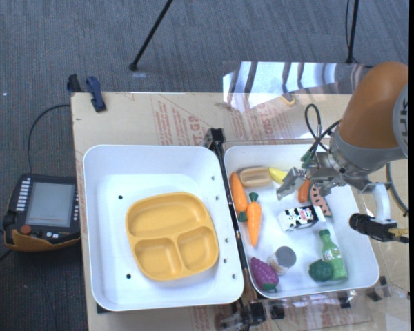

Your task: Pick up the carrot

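Here, right bin (362,216) holds two carrots (246,205); left bin (100,185) a yellow tray (171,234); pincer (305,185) state unclear.

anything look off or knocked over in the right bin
Nothing is spilled or damaged. The green bottle lies on its side near the broccoli, and two carrots rest against the bin's left wall, one partly overlapping the other.

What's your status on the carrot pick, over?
Gripper over the right bin, nothing seen between its fingers. Two carrots lying at the bin's left wall, untouched. Milk carton and bread roll close by.
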`<state>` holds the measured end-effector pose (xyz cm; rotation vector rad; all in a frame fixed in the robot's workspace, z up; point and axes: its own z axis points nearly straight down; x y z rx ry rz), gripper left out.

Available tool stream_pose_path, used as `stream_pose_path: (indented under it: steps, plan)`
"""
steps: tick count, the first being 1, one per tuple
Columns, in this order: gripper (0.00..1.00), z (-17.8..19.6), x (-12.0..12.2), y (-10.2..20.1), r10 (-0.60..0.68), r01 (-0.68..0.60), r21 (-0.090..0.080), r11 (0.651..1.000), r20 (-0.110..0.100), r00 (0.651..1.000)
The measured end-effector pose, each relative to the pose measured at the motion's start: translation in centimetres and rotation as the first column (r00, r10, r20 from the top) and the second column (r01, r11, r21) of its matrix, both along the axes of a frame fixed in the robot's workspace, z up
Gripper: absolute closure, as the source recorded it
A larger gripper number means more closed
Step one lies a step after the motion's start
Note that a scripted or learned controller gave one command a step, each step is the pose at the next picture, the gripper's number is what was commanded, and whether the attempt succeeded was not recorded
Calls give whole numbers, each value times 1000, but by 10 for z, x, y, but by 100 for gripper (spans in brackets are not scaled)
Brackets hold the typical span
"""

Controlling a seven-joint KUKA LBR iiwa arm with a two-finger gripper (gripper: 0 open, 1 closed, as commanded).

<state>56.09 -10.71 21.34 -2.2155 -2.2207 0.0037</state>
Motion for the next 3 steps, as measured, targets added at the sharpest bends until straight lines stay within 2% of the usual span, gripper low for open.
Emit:
stream_pose_path:
  steps: [1, 2, 3]
  plan:
    - [0, -118, 16, 22, 73, -73, 0, 997, 0, 997]
    - [100, -113, 15, 20, 62, -62, 4, 998, -8, 998]
    - [100, -27, 72, 84, -188, 188, 0, 982, 3, 982]
